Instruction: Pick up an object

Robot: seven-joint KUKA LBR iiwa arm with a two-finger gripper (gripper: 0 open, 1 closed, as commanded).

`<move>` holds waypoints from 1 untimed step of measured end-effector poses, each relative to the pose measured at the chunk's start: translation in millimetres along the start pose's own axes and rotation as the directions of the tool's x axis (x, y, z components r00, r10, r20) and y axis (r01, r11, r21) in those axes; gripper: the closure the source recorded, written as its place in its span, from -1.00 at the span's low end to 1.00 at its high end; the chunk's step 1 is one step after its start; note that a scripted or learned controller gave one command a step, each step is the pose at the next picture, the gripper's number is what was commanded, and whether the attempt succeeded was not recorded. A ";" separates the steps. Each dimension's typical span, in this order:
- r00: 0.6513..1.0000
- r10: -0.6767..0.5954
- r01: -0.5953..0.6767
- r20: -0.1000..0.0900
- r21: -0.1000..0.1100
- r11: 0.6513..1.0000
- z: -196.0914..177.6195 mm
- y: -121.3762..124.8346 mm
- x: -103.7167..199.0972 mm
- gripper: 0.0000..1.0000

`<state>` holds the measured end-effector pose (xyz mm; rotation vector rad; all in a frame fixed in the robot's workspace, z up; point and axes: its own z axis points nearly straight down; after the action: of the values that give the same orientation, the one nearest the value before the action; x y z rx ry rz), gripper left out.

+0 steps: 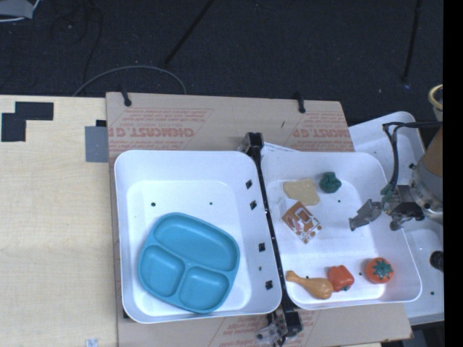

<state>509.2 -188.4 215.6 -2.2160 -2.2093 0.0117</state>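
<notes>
Orange and red sit closest to me, along the front wall of the right bin (405,295): a tomato (378,270) in the corner, a small red block (341,277) beside it, and a yellow drumstick (311,284) touching that block on its left. Further back lies a brown and white carton (302,222), tilted, and just behind it a pale biscuit (302,190) with a dark green lump (330,182) near its right end.

Over the right side of that bin hangs the gripper (380,215), reaching in from the right edge. Its two fingers stand apart, with nothing between them, and they hang above bare white floor, clear of every toy. The tomato is the nearest piece to it, a little toward me.

Across the divider, the left bin (126,194) holds a blue plate (189,262) with three compartments, well away from the arm.

I would say the approach is the step in hand: no object has been chosen by contact, and the pick itself is not yet done. By my reckoning the next move calls for shifting over one toy, likely the tomato or the carton, lining the open fingers up across it, then dropping low enough to close on its sides. The tomato sits tight to the wall, which could crowd one finger.
</notes>
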 end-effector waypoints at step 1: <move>1.000 -0.003 0.003 0.002 -0.011 1.000 -6.1 2.5 0.1 -1.00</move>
<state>511.8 -188.3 221.7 -2.2194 -2.2187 0.0022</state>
